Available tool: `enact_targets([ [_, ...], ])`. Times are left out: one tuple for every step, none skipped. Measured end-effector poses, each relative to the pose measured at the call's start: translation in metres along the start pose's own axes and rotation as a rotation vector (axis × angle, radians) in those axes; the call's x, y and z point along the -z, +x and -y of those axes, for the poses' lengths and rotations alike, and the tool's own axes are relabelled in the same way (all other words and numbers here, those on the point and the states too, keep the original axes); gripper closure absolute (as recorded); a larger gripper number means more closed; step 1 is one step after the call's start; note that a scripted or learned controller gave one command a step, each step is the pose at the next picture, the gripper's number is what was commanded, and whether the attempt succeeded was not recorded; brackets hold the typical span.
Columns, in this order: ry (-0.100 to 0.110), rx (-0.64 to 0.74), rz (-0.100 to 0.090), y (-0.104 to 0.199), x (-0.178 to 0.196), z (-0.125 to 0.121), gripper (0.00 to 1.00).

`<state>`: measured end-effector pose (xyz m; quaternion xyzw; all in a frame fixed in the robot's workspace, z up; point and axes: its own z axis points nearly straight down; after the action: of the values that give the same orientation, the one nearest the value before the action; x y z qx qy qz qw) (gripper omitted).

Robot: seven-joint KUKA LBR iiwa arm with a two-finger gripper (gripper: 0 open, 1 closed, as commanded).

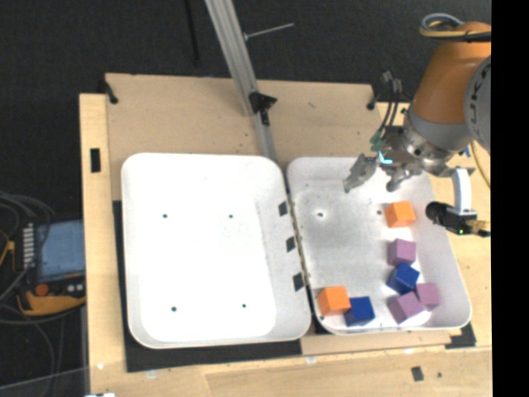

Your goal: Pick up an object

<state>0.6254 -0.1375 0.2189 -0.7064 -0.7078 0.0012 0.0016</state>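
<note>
My gripper hangs over the back of the right bin, its two fingers spread apart with nothing between them. Just to its right and nearer me lies an orange block. Further forward along the bin's right side sit a purple block, a blue block, a small purple block and a larger purple block. At the front of the bin an orange block touches a blue block.
The left bin lies beside the right one, joined by dark clips. A slanted metal pole rises behind the bins. A blue box and cables sit off the bench at the left.
</note>
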Motion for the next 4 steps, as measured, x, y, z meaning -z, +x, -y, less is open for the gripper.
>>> enact_targets([
  [-0.005, 0.001, 0.001, 0.0, 0.003, -0.001, 0.0],
  [0.0, 0.001, 0.002, 0.008, -0.054, 0.002, 0.0],
  [0.0, -0.002, 0.002, 0.003, -0.097, 0.005, 0.0],
  [-0.003, -0.005, 0.003, 0.002, -0.123, 0.005, 0.0],
])
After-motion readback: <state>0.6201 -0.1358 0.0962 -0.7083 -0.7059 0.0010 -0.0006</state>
